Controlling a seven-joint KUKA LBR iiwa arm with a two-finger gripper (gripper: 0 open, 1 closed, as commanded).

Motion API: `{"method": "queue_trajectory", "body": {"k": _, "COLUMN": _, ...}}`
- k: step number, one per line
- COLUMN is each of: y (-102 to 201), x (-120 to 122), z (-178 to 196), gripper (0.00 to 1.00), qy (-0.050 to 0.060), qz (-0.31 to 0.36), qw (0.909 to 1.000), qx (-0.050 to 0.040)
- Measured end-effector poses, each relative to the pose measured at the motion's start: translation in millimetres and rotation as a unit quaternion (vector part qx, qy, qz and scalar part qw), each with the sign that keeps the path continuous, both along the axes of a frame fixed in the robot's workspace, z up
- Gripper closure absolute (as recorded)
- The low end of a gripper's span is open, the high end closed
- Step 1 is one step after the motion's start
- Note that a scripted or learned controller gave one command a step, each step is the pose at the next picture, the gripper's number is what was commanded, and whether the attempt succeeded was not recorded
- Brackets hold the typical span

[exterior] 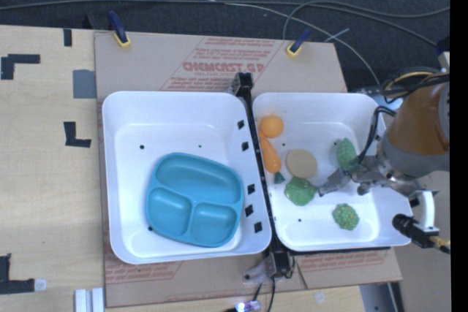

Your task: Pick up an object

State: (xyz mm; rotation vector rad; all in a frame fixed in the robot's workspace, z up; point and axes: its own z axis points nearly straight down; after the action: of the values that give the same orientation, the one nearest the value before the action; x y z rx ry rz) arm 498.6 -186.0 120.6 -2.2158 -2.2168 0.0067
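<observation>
In the right bin (pixel 322 236) lie an orange ball (pixel 271 126), an orange carrot (pixel 270 156), a tan round disc (pixel 300 163) and three green pieces: one next to the disc (pixel 300 191), one near the front (pixel 346 216) and one toward the right wall (pixel 345 152). My gripper (pixel 344 185) hangs low over the right half of this bin, among the three green pieces. It is open, and only white bin floor shows between the fingers. One fingertip (pixel 326 188) points toward the green piece by the disc.
The left bin (pixel 124 120) holds a blue divided plate (pixel 194 199). A black divider (pixel 252 157) separates the bins. The arm's orange band (pixel 423 120) and wrist stand over the right bin's right wall. Cables run across the dark floor behind the bench.
</observation>
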Motion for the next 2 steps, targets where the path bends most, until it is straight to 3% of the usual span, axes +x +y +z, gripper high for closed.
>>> {"method": "queue_trajectory", "body": {"k": 1, "y": 1, "x": 0, "z": -36, "gripper": 0.0, "qy": -0.004, "qz": 0.0, "qw": 1.0, "qx": -0.0009}}
{"method": "queue_trajectory", "body": {"k": 2, "y": 1, "x": 2, "z": -24, "gripper": 1.0, "qy": -0.006, "qz": 0.001, "qw": 1.0, "qx": -0.0008}}
